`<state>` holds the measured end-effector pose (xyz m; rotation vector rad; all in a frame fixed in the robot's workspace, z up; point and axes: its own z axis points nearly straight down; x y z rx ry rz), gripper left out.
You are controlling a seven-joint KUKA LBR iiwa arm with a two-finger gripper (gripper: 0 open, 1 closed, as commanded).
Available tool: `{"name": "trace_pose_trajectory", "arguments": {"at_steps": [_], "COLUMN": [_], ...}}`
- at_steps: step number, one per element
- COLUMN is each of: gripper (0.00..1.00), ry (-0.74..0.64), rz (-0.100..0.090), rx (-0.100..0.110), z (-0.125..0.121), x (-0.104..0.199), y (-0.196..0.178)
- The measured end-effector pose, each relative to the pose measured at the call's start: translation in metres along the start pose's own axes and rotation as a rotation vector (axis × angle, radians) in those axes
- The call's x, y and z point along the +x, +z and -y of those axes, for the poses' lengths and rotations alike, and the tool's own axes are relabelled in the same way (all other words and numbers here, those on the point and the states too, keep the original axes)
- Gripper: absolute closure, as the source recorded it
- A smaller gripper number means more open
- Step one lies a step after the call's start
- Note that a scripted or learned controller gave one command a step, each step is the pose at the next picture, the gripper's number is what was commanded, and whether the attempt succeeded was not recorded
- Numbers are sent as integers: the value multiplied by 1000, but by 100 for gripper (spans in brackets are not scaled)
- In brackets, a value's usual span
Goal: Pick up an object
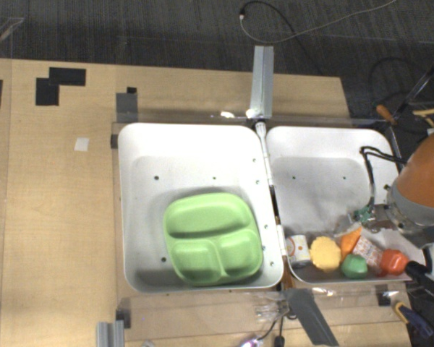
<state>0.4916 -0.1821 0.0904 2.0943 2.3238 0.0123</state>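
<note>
Camera view, looking down at a slant on the tabletop (50, 215): the arm (424, 179), marked by its orange band, reaches in from the right and hangs over the near right corner of the right bin (311, 157). Its tool (363, 219) sits low above a huddle of small items pressed against that bin's front wall; whether the tool is wide or narrow cannot be told from this angle, and nothing is seen held in it.

The candidates lie close together: a small white can (298, 246) at the left end, a yellow round piece (325, 254) beside it, an orange carrot-like piece (351, 238) just under the tool, a green piece (354, 267) near the front wall and a red piece (393, 262) to the right. The left bin (152, 150) holds a green divided tray (213, 237), well apart from the arm.

For a clean pick, the orange piece looks the likeliest target, being nearest. A good approach would come straight down, straddle it across its narrow width, and keep clear of the yellow and green neighbours. The crowding and the bin wall make a nudge or a double grab the main risk.
</note>
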Motion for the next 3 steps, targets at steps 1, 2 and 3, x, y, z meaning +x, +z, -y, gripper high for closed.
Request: {"name": "trace_pose_trajectory", "arguments": {"at_steps": [1, 2, 3], "gripper": [0, 100, 100], "ry": [24, 22, 180], "rz": [-3, -4, -2], "rx": [1, -6, 10], "z": [1, -2, -1], "x": [-15, -14, 23], "y": [0, -12, -112]}}
